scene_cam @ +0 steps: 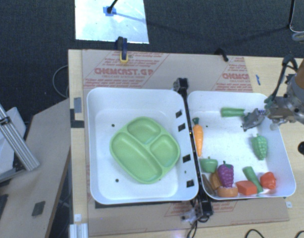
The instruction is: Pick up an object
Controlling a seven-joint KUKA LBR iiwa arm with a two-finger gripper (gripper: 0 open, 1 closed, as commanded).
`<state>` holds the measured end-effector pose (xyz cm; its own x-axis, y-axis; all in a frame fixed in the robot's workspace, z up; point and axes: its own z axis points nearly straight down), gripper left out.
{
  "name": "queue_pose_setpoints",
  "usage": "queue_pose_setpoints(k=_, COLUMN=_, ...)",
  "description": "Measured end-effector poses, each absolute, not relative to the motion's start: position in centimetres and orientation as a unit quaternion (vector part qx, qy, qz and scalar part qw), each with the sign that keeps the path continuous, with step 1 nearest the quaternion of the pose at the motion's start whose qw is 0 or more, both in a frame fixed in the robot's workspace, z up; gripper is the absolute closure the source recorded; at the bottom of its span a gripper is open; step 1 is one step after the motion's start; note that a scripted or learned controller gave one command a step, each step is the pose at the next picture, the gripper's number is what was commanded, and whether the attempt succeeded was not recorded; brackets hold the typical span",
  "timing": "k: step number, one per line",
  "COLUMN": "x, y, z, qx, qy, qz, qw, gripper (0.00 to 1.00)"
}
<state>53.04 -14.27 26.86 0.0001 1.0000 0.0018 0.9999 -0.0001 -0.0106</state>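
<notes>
The gripper (pixel 252 119) is poised over the right bin (pixel 280 150), between a green bean-like toy (pixel 232 112) and green grapes (pixel 260 147). Whether its jaws are parted cannot be told; nothing is seen held. The remaining toy food is heaped along the near wall, so these two loose pieces are judged the easiest picks.

"CHEMCAST GP" on brown sheet (pixel 142 68)

Green three-compartment plastic tray (pixel 144 150) sits in left white bin (pixel 100 108). Yellow-and-black clamp (pixel 122 50) grips the counter's (pixel 77 128) far edge, shiny metal sheet (pixel 92 14) beyond.
</notes>
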Motion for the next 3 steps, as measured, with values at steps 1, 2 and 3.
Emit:
queue_pose_setpoints(k=1, x=53.2, y=-14.2, z=27.5, qx=-0.706, qy=-0.708, qz=-0.0004, qw=-0.001, gripper=0.0)
queue_pose_setpoints(k=2, x=53.4, y=-14.3, z=21.3, qx=-0.707, qy=-0.707, qz=0.0004, qw=0.001, gripper=0.0)
queue_pose_setpoints(k=3, x=54.1, y=-13.5, z=16.0, qx=-0.707, qy=-0.707, qz=0.0, qw=0.001, gripper=0.0)
